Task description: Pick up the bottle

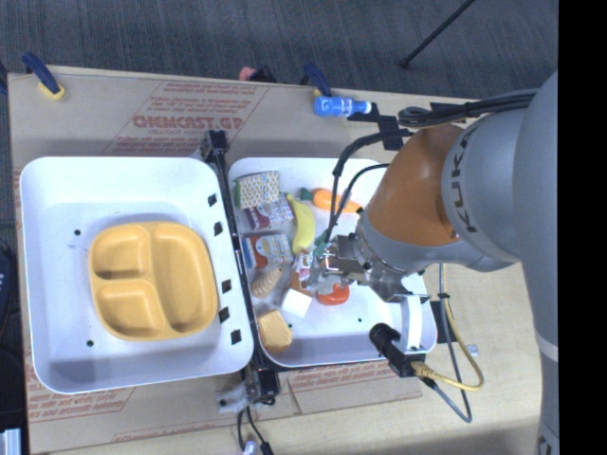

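Gripper (318, 265) | among clutter, right bin (398, 347) | arm hides items

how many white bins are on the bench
2: the left bin holds a yellow divided tray; the right bin holds mixed items beneath the arm, which may hide some.

Bulky grey arm (517, 183) with orange band (417, 192), dark "KUKA" lettering, black cables and a yellow cable (453, 384).

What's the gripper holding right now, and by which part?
Cannot tell. The gripper is down among the cluttered items in the right bin, by the banana; the wrist hides its tips, and no bottle can be made out there.
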`<state>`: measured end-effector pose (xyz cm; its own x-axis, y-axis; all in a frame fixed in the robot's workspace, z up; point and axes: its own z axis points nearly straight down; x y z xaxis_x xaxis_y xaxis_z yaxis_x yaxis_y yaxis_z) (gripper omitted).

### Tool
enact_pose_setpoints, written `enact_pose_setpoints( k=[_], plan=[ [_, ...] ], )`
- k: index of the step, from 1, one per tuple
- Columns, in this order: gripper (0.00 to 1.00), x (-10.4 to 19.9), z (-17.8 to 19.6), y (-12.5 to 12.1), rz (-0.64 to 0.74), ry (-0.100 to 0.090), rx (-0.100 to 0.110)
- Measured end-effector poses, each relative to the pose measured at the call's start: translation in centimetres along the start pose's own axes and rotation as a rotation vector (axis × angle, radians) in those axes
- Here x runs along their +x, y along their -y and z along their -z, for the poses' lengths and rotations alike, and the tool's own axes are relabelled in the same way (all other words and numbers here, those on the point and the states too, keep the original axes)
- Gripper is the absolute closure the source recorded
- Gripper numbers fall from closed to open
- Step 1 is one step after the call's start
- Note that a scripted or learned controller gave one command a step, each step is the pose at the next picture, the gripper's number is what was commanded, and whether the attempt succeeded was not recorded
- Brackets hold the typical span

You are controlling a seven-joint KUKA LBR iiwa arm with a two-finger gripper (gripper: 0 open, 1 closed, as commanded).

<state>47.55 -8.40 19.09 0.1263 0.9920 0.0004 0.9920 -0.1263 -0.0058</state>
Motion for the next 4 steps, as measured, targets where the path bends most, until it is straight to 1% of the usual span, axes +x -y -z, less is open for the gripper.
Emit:
enact_pose_setpoints(
  k=[1, 2, 3, 4],
  plan=[
    [1.0, -7.0, 8.5, -0.9, -0.156, 0.0, -0.003],
    [1.0, -11.5, 3.3, -1.5, -0.364, -0.002, 0.0],
    [1.0, -11.0, 2.3, -1.4, -0.556, -0.003, 0.002],
    [1.0, -10.4, 2.8, -1.4, -0.817, -0.002, -0.003]
  ],
)
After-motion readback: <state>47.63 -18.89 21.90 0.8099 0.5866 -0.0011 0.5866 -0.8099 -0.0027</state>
